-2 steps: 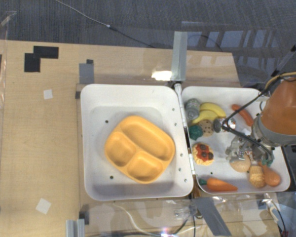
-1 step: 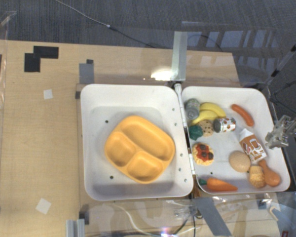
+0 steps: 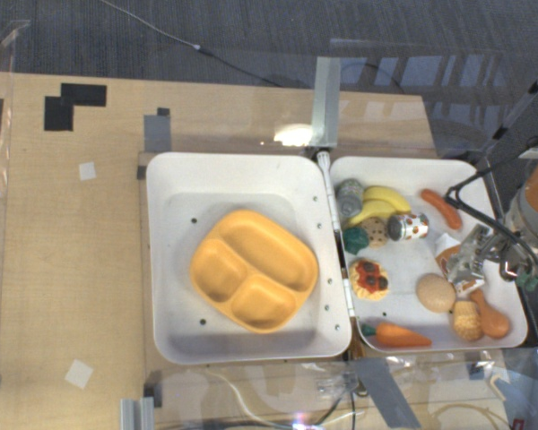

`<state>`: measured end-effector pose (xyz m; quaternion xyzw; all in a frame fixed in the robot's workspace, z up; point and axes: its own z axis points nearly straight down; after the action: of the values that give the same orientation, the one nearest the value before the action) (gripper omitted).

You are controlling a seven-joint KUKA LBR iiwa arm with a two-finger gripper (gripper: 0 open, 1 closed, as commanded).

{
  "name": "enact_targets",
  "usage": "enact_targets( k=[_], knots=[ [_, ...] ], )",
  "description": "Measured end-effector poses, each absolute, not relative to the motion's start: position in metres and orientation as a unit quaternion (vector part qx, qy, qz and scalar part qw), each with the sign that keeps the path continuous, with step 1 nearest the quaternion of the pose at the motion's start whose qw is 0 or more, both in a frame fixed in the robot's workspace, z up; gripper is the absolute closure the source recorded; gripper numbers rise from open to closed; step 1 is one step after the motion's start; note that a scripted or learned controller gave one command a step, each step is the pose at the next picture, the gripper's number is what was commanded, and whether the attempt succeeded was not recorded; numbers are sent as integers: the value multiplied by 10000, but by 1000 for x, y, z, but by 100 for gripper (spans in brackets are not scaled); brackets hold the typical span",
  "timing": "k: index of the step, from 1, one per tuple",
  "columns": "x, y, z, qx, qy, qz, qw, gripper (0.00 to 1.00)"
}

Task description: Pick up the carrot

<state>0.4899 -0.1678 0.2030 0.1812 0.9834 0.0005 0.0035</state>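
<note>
Claw (image 3: 471,262) well apart from carrot (image 3: 402,335), grip state unclear; risk of grabbing crowded neighbours like egg (image 3: 436,293) instead

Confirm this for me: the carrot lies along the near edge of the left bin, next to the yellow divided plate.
Not quite. The camera view shows the carrot along the near edge of the right bin, not the left one. The yellow divided plate sits alone in the left bin, across the divider from the carrot.
</note>
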Motion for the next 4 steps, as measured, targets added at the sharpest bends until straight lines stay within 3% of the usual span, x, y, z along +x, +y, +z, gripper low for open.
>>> enact_targets(
  k=[1,4],
  knots=[
    [488,-206,170,4302,9027,2,22,100],
    [493,-176,189,6990,7151,12,25,100]
  ],
)
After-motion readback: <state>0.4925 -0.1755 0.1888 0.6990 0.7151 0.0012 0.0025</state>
